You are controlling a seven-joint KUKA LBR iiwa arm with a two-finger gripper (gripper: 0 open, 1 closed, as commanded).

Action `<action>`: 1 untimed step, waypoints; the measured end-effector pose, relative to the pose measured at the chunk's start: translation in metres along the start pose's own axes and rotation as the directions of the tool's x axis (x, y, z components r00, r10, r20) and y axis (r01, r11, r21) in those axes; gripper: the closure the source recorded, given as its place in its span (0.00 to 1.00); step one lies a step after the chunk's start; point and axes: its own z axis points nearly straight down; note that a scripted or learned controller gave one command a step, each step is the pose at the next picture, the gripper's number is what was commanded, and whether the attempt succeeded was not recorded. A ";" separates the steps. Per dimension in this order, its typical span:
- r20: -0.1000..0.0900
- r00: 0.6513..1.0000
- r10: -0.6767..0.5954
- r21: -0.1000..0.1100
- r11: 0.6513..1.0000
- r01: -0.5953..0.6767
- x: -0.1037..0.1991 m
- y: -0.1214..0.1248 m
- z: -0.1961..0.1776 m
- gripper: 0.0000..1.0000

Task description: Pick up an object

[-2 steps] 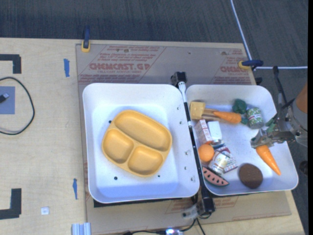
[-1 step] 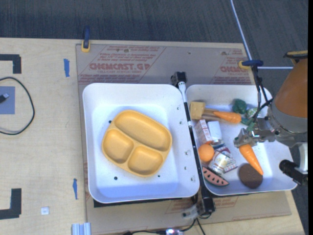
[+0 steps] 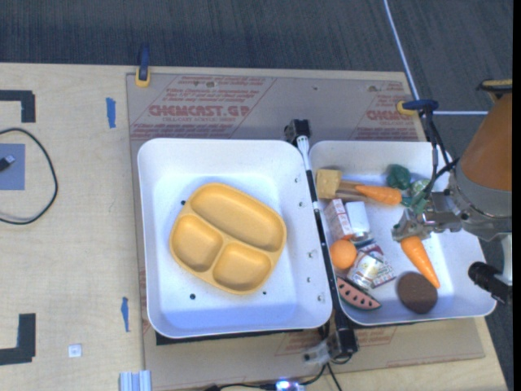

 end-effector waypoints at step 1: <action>0.001 1.000 -0.001 -0.005 1.000 0.001 0.000 0.002 -0.010 1.00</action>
